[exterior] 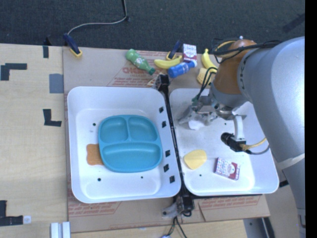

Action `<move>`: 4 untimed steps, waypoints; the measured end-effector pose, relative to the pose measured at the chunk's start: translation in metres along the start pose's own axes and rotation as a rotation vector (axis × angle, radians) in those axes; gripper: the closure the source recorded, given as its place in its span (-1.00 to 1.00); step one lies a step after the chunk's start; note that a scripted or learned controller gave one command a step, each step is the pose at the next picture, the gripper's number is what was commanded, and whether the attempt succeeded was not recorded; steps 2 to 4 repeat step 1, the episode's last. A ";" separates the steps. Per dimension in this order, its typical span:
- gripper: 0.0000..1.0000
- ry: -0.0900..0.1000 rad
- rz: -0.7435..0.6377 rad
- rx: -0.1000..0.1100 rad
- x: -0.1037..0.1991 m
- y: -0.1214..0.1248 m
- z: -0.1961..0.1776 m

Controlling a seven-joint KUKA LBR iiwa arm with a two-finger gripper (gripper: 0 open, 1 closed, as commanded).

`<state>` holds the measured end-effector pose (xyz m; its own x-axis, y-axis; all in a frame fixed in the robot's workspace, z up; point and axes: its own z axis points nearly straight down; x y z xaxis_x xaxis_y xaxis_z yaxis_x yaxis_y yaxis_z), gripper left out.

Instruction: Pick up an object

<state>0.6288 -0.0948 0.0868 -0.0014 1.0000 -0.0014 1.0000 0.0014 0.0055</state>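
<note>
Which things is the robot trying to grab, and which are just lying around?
For the job:
pincer, low in the right white bin
yellow rounded lump
small red and white box

Just lying about:
blue divided plastic plate in the left white bin
green bottle, yellow banana, blue bottle, behind the bins

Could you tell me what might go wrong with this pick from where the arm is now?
The gripper hangs low near the right bin's back left corner, so it might clip the wall between the bins. The yellow piece and red packet lie apart from it, nearer the front, so closing here could well catch neither.
</note>
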 end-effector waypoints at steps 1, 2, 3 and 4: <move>1.00 -0.004 -0.002 -0.015 -0.001 0.005 -0.018; 1.00 -0.004 -0.002 -0.015 -0.001 0.005 -0.018; 1.00 -0.004 -0.002 -0.015 -0.001 0.005 -0.018; 1.00 -0.004 -0.002 -0.015 -0.001 0.005 -0.018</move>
